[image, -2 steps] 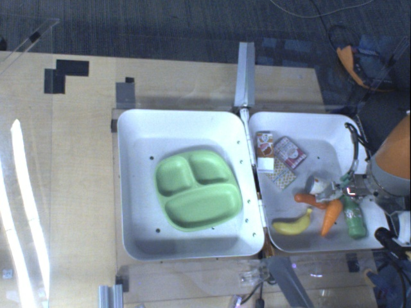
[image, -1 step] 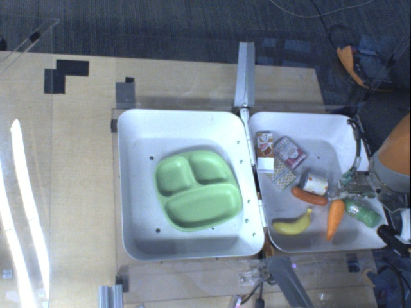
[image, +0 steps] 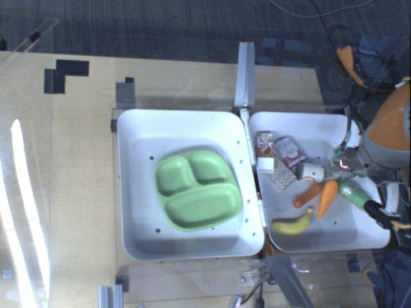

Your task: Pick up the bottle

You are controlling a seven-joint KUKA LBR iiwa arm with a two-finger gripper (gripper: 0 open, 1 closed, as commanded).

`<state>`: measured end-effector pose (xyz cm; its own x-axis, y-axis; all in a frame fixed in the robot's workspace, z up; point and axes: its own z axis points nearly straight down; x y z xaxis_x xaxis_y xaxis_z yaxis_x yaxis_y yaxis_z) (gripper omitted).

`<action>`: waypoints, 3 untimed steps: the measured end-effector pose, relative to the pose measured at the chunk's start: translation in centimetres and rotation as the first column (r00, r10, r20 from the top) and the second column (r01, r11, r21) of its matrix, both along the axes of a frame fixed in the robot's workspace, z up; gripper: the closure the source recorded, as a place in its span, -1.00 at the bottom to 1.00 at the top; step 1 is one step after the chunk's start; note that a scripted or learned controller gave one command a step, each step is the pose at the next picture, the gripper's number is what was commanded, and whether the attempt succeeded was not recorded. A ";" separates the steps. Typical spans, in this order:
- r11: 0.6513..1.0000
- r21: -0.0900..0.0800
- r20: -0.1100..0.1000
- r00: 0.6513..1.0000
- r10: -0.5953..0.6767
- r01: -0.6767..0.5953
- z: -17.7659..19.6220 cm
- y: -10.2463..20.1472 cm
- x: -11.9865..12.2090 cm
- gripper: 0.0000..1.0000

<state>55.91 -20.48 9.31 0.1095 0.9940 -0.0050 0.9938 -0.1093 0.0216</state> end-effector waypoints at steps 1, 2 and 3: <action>0.983 -0.004 -0.004 0.983 0.183 -0.183 0.0 0.4 2.6 1.00; 0.983 0.002 -0.011 0.983 0.183 -0.183 -0.5 0.6 2.4 -1.00; 0.995 0.008 -0.011 0.995 0.101 -0.101 -0.5 0.2 -2.7 -1.00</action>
<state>53.19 -20.31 8.80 0.0085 1.0000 0.0018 0.9999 -0.0085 0.0094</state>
